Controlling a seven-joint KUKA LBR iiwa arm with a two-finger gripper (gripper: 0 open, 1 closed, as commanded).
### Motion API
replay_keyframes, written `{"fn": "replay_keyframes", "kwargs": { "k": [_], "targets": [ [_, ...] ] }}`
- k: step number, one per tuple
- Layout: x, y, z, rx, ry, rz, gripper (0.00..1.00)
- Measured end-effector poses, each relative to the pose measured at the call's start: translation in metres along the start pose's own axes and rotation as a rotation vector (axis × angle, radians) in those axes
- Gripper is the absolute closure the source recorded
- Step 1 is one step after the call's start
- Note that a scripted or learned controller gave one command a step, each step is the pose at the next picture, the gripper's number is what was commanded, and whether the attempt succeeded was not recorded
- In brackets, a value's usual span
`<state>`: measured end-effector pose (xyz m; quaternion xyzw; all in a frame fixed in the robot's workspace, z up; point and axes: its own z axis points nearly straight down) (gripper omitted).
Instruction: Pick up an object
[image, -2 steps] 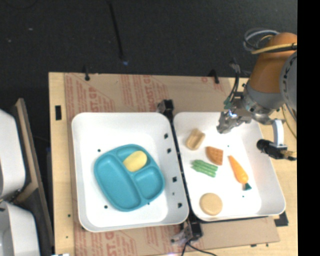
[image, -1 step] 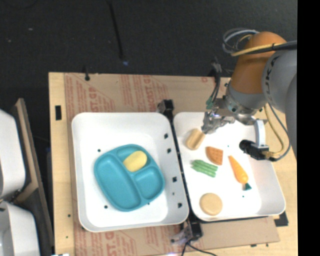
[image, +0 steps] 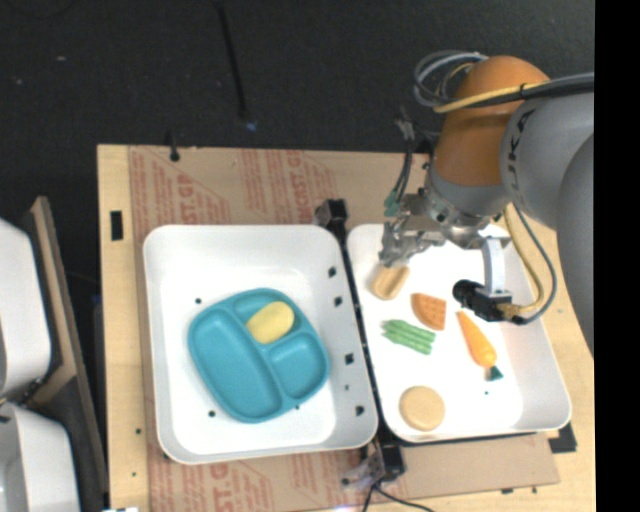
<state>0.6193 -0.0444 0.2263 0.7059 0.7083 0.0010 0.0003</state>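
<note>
The tan bread-like piece (image: 390, 282) lies tilted near the top-left corner of the right bin (image: 540, 400), and the gripper (image: 402, 250) hangs directly above it, its tip just at the piece's upper end. Whether the gripper is spread or pinched together I cannot tell from this angle, and nothing shows clamped in it. Close by lie an orange wedge (image: 429, 309), green beans (image: 409, 335), a carrot (image: 478, 343) and a round cookie (image: 422, 407); the left bin (image: 170, 400) carries a blue tray (image: 232, 375) with a yellow lump (image: 270, 321). The likely risk: the piece sits close to the bin wall, so a descent slightly off centre could knock it sideways or strike the rim.
</note>
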Motion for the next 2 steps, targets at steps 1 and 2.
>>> {"fn": "replay_keyframes", "kwargs": {
  "k": [1,2],
  "targets": [
    [0.051,-0.018,-0.001,0.001,0.000,0.000,1.00],
    [0.097,-0.021,-0.016,0.000,0.000,0.000,1.00]
  ]
}}
